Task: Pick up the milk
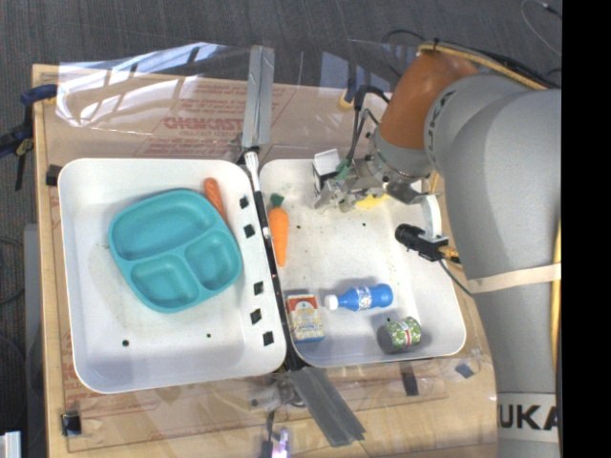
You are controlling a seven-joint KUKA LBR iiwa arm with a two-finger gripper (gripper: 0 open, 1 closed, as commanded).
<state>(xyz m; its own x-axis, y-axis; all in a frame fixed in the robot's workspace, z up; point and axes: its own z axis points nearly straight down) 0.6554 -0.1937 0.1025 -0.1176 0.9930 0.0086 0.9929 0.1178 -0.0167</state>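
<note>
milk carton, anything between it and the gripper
Nothing visible. The gripper sits at the right bin's far end; the milk carton lies at its near-left corner, bare floor between. The carrot and bottle lie off to the sides.

The big grey arm comes in from the right. Its orange band sits above the wrist. The tool points down and left, hanging low.

The two white bins look like smooth, slightly glossy plastic. The teal tray at nine o'clock is matt plastic. The milk carton at six o'clock looks like printed paperboard. The bottle is shiny plastic. The bench is pale wood, and the arm is smooth grey.
</note>
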